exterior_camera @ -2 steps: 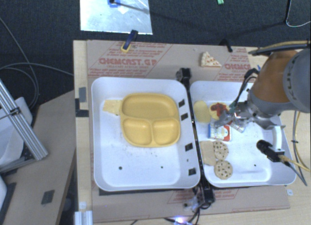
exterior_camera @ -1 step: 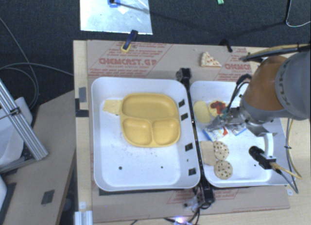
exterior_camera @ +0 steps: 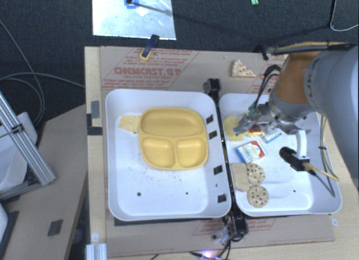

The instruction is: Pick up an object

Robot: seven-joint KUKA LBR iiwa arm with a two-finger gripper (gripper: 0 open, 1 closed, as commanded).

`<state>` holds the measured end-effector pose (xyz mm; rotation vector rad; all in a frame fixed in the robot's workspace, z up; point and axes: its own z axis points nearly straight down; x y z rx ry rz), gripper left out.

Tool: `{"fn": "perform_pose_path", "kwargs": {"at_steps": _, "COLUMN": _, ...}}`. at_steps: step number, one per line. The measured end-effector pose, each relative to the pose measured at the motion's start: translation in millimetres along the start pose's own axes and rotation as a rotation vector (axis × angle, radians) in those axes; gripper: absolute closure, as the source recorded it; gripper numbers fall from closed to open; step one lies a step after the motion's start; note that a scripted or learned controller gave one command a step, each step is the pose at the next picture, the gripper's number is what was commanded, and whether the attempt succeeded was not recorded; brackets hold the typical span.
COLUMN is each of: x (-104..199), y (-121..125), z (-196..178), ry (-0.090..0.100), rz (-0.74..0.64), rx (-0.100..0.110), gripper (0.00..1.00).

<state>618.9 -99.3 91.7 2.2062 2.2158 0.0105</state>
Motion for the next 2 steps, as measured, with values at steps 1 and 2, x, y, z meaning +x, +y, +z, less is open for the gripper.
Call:
{"fn": "perform_pose_path", "kwargs": {"at_steps": 1, "x": 9, "y": 33, "z": 1, "ry": 0.0, "rz": 0.0, "rx": 0.003, "gripper": 0.0}}
{"fn": "perform_pose_path", "kwargs": {"at_steps": 2, "x": 7, "y": 35, "z": -12, "ry": -0.003, "rz": -0.002, "rx": -0.007, "gripper": 1.0}}
